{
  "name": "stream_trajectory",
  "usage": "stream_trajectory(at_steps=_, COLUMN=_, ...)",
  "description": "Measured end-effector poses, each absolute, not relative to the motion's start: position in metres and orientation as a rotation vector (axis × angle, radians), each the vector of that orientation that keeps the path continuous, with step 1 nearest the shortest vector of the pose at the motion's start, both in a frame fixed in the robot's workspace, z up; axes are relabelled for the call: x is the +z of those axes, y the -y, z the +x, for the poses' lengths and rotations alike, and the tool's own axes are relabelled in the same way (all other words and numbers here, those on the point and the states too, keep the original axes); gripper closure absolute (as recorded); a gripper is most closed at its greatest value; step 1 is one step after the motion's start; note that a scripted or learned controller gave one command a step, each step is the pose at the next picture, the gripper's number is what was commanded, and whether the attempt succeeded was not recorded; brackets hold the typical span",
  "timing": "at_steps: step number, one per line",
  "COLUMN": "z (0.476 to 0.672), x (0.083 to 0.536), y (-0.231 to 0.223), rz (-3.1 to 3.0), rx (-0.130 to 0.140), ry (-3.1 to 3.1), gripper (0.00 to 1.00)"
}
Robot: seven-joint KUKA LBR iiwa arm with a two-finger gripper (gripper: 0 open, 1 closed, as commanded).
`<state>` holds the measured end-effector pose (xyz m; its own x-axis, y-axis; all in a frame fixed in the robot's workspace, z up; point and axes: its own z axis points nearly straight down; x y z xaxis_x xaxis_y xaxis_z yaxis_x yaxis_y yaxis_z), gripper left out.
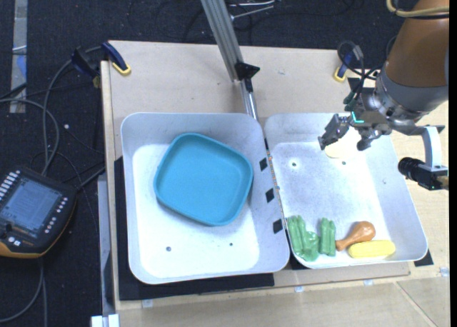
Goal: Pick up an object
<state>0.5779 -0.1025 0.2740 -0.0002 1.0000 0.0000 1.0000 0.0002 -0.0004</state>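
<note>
Start at the near edge of the right bin (400, 197), at about five o'clock from the picture's centre: you have a yellow toy (370, 249) lying against the front wall, a tan drumstick-shaped toy (356, 233) touching it just behind, and two green toys (311, 238) side by side to their nine o'clock. Nothing grips any of them. Across the divider, at about eight o'clock, the left bin (143, 247) carries a blue square plate (203, 178) lying flat, slightly turned, towards its back half. Look farther back in the right bin, at two o'clock, and you find the gripper (349, 135) hanging over the rear of the floor, fingers spread apart with nothing between them — a small pale object (334, 150) lies on the bin floor just below its fingertips, though you cannot tell whether they touch. Beyond it, the grey wrist and orange band (421, 33) rise at the far right, over the wooden bench (178, 76).
</note>
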Motion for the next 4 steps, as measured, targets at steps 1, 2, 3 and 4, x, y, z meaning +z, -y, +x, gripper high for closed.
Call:
stream_trajectory(at_steps=1, z=0.578, x=0.274, y=0.102, rz=-2.221, rx=0.000, ry=2.221, gripper=0.00)
stream_trajectory(at_steps=2, z=0.576, x=0.231, y=0.104, rz=-2.219, rx=0.004, ry=2.219, gripper=0.00)
stream_trajectory(at_steps=3, z=0.568, x=0.179, y=0.112, rz=-2.219, rx=0.005, ry=2.218, gripper=0.00)
stream_trajectory(at_steps=4, z=0.569, x=0.119, y=0.104, rz=-2.218, rx=0.005, ry=2.219, gripper=0.00)
